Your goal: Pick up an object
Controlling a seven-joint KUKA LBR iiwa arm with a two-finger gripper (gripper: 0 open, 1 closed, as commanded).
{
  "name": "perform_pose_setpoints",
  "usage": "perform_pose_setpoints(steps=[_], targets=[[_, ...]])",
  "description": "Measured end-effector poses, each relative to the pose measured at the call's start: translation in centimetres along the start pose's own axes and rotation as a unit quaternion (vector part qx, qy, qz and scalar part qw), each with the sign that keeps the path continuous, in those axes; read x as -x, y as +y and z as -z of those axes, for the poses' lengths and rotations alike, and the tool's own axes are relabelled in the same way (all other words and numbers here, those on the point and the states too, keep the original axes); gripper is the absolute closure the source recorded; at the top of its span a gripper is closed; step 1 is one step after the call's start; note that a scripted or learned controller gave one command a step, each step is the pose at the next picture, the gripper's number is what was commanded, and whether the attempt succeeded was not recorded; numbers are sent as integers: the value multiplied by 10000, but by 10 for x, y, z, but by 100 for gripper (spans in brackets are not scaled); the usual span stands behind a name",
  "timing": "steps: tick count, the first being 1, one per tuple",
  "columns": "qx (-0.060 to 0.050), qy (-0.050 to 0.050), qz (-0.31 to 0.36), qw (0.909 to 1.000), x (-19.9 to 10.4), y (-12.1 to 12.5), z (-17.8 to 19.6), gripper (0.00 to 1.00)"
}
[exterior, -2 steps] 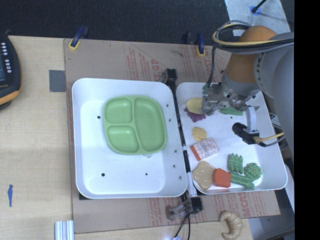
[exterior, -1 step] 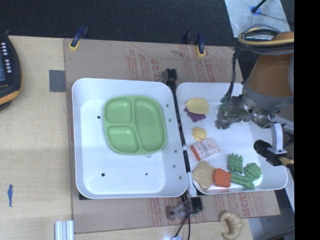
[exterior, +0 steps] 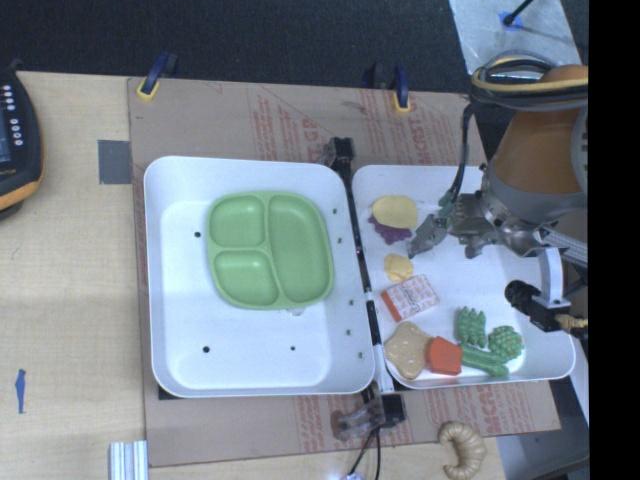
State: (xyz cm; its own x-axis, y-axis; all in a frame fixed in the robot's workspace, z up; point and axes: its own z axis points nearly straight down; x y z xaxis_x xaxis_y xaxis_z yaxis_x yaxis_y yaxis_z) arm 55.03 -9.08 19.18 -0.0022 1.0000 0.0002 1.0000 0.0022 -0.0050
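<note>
Spread a little apart and holding nothing, the two fingers of the gripper (exterior: 428, 236) hung over the right bin (exterior: 560, 373), their dark tips pointing toward the bin's left side, just beside a yellow and purple toy (exterior: 393, 215) and above a small yellow piece (exterior: 398, 266). Nearest to where I stood, off the cardboard mat, a curled tan croissant toy (exterior: 463, 446) lay on the bench (exterior: 70, 318). Just past it, along the near edge of the right bin, a tan bread slice (exterior: 405, 348) touched a red block (exterior: 445, 356), and a green vegetable toy (exterior: 490, 343) with leafy tops lay beside them toward the right. A little farther in sat a pink and white packet (exterior: 410, 295), tilted, close to the divide between the bins. The left bin (exterior: 170, 348) held a green divided plate (exterior: 270, 248), lying flat toward the bin's far half, with three compartments. Behind the gripper the grey arm (exterior: 535, 183) rose with its orange band, reaching in from the right. At the far edge of the mat two clamps (exterior: 400, 88) pinned the cardboard down, and a black and orange handset (exterior: 15, 138) rested at the bench's left edge.
</note>
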Motion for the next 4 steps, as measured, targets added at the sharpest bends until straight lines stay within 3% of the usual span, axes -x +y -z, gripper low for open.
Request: perform_pose_setpoints(steps=[1,2,3,4], targets=[[-28,-1,7,10000,2,22,-76,0],[12,-8,24,10000,1,51,-101,0],[-15,-2,7,10000,6,18,-100,0],[24,-3,17,10000,1,47,-99,0]])
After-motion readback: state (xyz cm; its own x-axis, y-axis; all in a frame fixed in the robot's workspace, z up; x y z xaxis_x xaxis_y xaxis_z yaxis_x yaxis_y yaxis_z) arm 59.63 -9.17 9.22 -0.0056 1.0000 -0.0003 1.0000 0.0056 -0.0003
